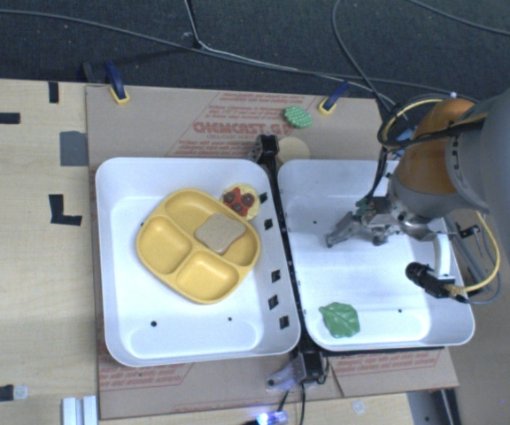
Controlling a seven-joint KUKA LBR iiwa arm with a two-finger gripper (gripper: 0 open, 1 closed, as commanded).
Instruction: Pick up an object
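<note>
Table (25,237) of pale wood at far left, marked with black tape, then a cardboard sheet under two white bins. Left bin (149,335) holding a yellow divided plate (197,242), tilted diamond-wise, with a tan bread slice (220,231) across its central ridge and a small reddish toy food piece (240,200) at its upper right corner, close to the black divider (277,228) between bins. Beyond the bins, near the top edge of the cardboard, a small green dotted piece (297,116). Right bin (388,321) with a green leafy toy (339,319) lying flat near its lower left corner, well apart from the arm. Pincer (342,234) hanging over the upper middle of the right bin, pointing left, nothing visible between its tips; cannot tell how far open. Likely target: the green leafy toy, the sole object in that bin. Best done by shifting toward the near wall, centring above the leaf, opening wide, descending straight, closing across its narrower width, minding the low flat shape and the nearby bin wall.
</note>
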